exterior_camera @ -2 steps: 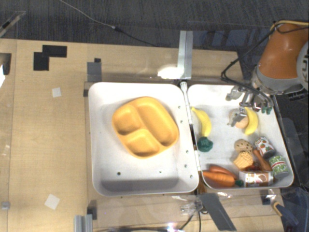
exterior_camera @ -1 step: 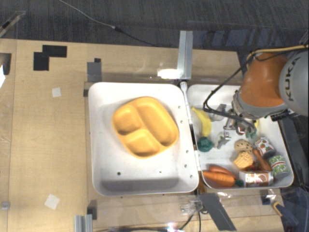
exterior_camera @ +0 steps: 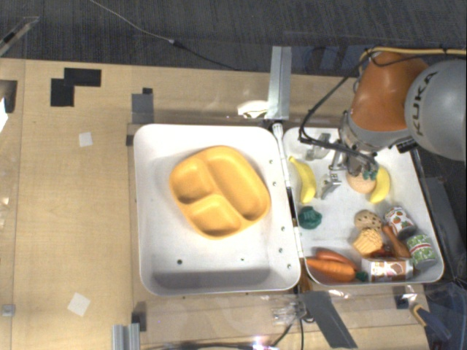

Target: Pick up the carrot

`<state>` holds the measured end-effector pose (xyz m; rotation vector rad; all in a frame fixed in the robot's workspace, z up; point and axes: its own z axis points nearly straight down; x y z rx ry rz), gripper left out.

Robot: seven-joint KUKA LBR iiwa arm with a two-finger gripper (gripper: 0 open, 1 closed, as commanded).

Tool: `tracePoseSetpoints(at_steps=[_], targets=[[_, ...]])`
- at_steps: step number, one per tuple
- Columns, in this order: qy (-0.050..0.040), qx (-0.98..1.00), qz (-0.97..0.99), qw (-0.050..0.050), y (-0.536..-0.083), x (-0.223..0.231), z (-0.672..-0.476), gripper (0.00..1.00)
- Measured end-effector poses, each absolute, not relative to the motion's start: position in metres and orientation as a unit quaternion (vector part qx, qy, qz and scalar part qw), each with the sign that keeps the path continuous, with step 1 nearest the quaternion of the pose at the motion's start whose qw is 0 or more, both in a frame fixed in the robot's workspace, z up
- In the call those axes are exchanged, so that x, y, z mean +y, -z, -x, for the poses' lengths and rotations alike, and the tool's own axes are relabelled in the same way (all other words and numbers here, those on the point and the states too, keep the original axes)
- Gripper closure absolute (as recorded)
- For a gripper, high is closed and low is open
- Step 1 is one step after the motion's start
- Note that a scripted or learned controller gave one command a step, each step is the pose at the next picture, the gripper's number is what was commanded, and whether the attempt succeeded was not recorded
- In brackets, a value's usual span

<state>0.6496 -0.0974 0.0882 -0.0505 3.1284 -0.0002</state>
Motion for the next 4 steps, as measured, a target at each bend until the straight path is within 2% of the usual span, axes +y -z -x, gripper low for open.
tracePoseSetpoints(at_steps=[1,2,3,4], targets=[[0.0027,0.997,-0.074,0.011,-0.215,-0.187,-0.645,0.0],[-0.0005,0.999,-0.051,0.003,-0.093,-0.146,-0.608,0.0],[0.0002,1.0,-0.014,0.006,-0.088,-0.137,-0.655,0.0],[0.0002,0.977,-0.215,0.007,-0.14,-0.201,-0.667,0.0]])
